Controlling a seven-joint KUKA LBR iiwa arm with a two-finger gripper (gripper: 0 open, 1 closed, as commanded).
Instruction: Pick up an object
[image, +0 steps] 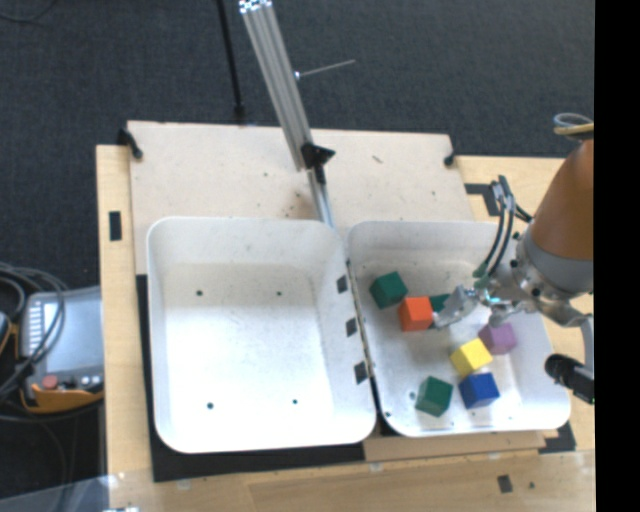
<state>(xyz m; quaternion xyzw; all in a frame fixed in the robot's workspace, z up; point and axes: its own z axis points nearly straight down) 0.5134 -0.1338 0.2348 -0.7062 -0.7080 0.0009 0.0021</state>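
Camera view: pincer (447, 310) hangs low in right bin (400, 240), its tip touching orange cube (415, 314); I cannot tell how far it gapes. No writing is legible anywhere.

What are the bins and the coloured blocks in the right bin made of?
Bins: probably thin moulded plastic, white and matte, with rounded corners and a rolled rim. Blocks, e.g. the orange block and blue block: solid, evenly coloured cubes, likely painted wood or foam; the picture cannot tell which.
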